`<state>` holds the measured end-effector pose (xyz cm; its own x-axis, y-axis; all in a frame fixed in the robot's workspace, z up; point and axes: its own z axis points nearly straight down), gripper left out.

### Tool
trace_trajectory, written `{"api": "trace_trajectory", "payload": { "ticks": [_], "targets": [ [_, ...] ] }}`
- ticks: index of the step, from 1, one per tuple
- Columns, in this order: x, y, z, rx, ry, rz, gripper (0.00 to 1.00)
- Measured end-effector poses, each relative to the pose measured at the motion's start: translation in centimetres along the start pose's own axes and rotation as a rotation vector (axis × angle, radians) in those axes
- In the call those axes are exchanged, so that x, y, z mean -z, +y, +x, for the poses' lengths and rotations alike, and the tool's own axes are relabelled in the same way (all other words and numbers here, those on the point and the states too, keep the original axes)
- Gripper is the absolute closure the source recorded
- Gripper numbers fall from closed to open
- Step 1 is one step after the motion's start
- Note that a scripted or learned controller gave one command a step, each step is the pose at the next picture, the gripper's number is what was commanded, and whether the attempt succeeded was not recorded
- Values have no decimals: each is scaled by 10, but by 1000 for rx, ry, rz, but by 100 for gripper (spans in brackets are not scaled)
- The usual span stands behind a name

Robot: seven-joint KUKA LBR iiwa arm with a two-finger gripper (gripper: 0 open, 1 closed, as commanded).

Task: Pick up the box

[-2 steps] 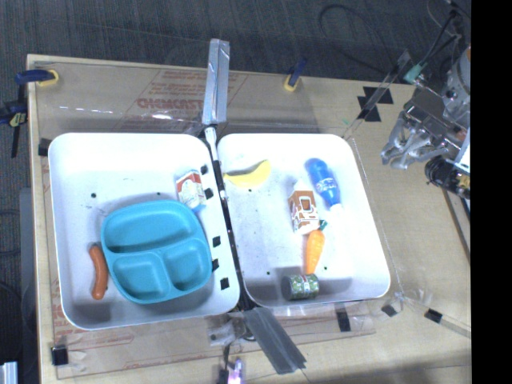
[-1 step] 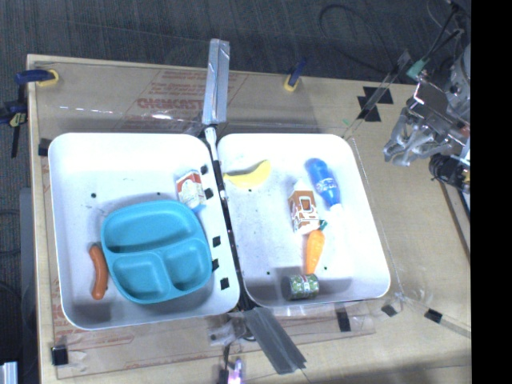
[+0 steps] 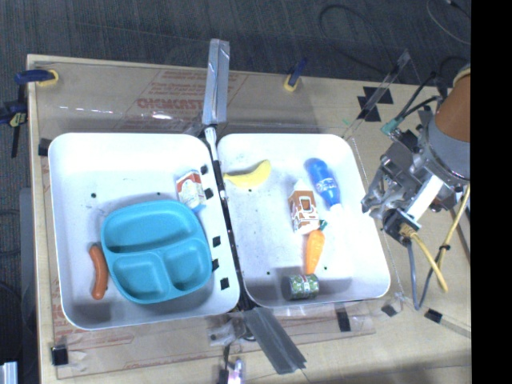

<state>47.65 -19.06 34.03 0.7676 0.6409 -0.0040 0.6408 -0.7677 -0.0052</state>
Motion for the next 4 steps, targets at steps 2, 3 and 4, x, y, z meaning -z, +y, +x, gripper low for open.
{"api": "trace_trajectory", "payload": {
  "ticks": [2,3,4],
  "targets": [
    [8,9,-7,-305,3,-5,100],
    [28,15,-13,-487,2,-1,100],
    [37,15,-12,-478,-1,4,100]
  ]
}}
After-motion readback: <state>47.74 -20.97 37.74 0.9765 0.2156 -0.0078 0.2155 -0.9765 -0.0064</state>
